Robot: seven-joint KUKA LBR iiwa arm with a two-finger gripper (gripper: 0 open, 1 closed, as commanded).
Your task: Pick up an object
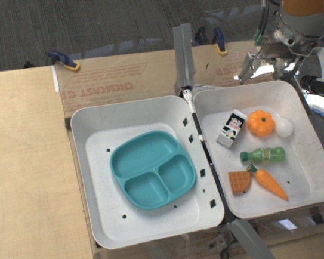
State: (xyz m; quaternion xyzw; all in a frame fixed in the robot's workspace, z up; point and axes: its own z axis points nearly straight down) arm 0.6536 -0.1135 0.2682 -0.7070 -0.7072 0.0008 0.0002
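One carrot (271, 184), one waffle (240, 182), one bottle (263, 155), perhaps one egg (284, 127)

Teal plate (153, 169), orange carrot (269, 183)

A dark grey carpet floor (102, 14) lies behind the bench. On the left there is a light wooden tabletop (21, 177), and beside it a brown cardboard sheet (118, 81) with red printed letters lies flat, held by blue-and-yellow clamps (64, 60) at its far edge. A grey metal bar (184, 56) runs from the far edge toward the middle.
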